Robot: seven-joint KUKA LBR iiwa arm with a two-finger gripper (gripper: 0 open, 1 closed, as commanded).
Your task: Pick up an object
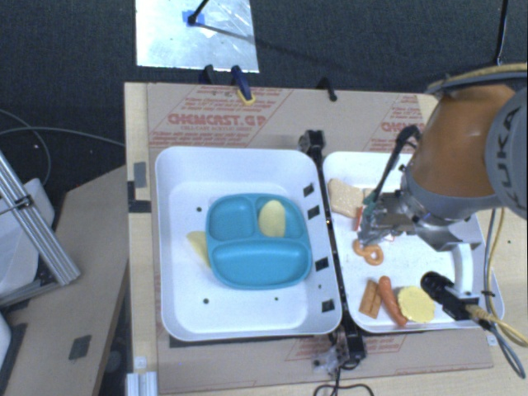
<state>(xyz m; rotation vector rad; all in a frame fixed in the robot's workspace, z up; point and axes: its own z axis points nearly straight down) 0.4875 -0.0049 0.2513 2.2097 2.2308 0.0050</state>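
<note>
Cardboard-topped bench, 2 white bins; my gripper (370,231) hangs in the right bin (346,165), just above an orange ring (373,254); grip state I cannot tell.

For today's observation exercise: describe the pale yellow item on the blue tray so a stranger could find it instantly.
Start at the left white bin. A blue divided tray sits in its middle. The pale yellow egg-shaped piece lies in the tray's upper right compartment, the only item resting on that tray.
</note>
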